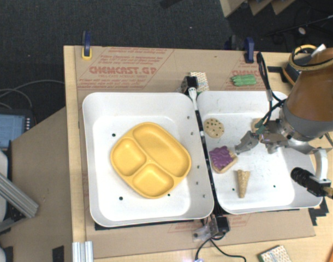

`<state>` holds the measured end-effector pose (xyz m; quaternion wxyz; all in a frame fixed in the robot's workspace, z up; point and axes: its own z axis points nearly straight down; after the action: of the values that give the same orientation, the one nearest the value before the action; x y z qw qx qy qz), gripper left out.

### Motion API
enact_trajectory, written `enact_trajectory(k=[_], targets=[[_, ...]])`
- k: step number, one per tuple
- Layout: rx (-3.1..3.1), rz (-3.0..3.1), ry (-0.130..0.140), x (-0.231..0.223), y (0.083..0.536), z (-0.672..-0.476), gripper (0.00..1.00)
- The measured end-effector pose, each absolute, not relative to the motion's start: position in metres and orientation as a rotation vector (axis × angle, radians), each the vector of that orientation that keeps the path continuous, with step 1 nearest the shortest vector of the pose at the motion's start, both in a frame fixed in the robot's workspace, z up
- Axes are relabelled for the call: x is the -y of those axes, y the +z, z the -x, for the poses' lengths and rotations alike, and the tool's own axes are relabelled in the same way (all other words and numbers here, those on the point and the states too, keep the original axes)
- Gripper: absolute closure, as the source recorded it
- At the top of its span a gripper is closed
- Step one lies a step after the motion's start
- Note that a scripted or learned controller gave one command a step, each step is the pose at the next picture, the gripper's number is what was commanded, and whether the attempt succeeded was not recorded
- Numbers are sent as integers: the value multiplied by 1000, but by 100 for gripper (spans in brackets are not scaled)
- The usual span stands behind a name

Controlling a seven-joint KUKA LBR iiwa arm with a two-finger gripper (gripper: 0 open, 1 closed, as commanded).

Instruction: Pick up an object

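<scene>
In the right bin (pixel 281 198) lie three small objects. A round tan cookie (pixel 213 127) is at the far left. A slice with purple frosting (pixel 223 158) sits just in front of it, by the divider. A small waffle cone (pixel 242 183) lies nearer the front. My gripper (pixel 257 144) hangs over the middle of this bin, to the right of the purple slice and behind the cone. It is open, with nothing between its fingers (pixel 244 144). The arm's orange band (pixel 314 91) covers the bin's far right corner.
The left bin (pixel 101 190) holds a yellow three-compartment plate (pixel 150 159). A green item (pixel 243 81) lies on the bench behind the right bin. A black fitting (pixel 308 180) sticks out at the right bin's right edge. Cables run from the wrist to the back.
</scene>
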<state>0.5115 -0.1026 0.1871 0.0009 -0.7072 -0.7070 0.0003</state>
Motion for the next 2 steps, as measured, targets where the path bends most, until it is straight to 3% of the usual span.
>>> enact_trajectory(k=[1,2], targets=[[2216,2222,4,112,80,-490,0],[2221,2228,-1,112,95,-492,100]])
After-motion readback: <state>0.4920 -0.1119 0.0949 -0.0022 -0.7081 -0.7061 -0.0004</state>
